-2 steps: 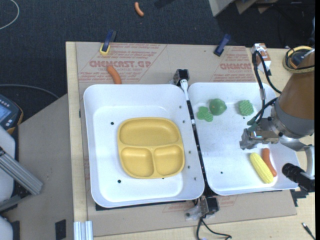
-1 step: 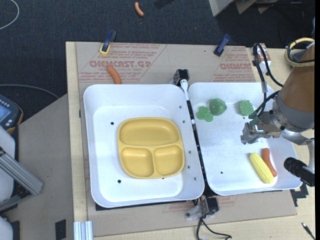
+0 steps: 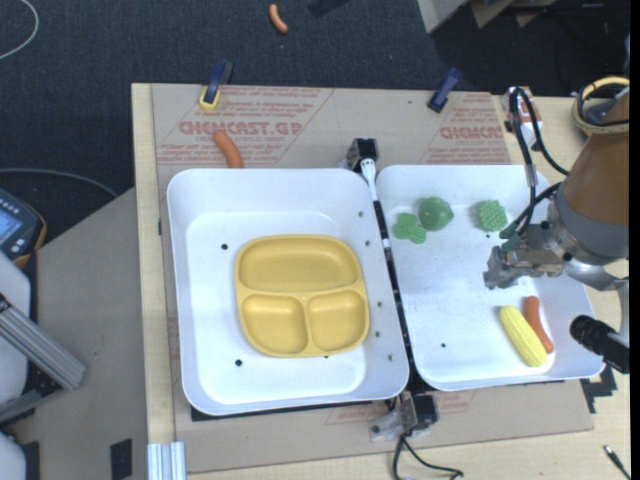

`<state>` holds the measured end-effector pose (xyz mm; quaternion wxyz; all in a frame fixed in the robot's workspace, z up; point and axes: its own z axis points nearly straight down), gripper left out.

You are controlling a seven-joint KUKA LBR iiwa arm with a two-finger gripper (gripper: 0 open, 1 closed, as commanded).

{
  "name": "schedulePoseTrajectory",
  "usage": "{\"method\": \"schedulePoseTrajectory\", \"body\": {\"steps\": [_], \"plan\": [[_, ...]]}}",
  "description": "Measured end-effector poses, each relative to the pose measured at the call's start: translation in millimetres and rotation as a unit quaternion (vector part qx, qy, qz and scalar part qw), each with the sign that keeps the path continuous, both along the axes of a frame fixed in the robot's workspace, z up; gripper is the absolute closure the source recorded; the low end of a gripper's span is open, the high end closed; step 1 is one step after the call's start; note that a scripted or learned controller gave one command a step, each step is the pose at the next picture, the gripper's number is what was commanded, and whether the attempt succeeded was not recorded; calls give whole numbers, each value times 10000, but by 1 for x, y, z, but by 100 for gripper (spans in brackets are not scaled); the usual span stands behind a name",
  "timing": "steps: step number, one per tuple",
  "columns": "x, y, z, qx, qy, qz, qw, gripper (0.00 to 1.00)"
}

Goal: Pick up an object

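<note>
My end effector (image 3: pixel 508 268) hovers in the right bin (image 3: pixel 440 358); I cannot tell how it is set. Against the yellow corn (image 3: pixel 524 335) as landmark: the orange sausage (image 3: pixel 537 323) touches its right side, my end effector sits just above it, green pieces (image 3: pixel 436 212) lie farther up.

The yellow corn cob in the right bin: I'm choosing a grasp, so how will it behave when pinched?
The corn cob looks like rounded, moulded plastic, so probably stiff and light. Its long, cylindrical shape may roll, or slip if pinched off-centre. The sausage beside it could get nudged.
</note>
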<state>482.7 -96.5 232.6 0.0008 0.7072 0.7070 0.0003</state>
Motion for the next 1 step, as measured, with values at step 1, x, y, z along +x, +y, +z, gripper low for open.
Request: {"method": "schedulePoseTrajectory", "body": {"steps": [1], "plan": [[-3,10,1,9,10,11,10000,100]]}}
